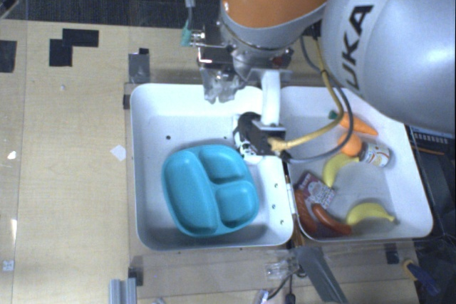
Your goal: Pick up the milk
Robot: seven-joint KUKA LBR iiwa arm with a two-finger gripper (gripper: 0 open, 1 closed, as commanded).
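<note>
Milk (375,154) lies in the right bin (422,218) as a small pale bottle on its side, near the far right of that bin. Just left of it sits an orange piece (352,146), with a second orange piece (362,127) a little farther back. A yellow-green banana (335,169) curves just in front of the first orange piece, and a second banana (370,211) lies nearer the front wall. At the bin's left side are a brown packet (313,188) and, in front of it, a dark reddish sausage-like thing (327,221).

The arm comes in from the right. Its broad grey link fills the upper right, and the orange band sits at the top centre. Below the band the wrist points steeply down toward the worktop (64,153). The gripper (219,90) hangs over the far rim of the left bin (142,153), close to that bin's far right corner. Whether it is spread or closed cannot be told, as it shows as a grey blur; nothing is seen in its grasp. It is well apart from the milk, which lies in the other bin.

In the left bin a blue divided tray (210,189) rests flat toward the front.
</note>
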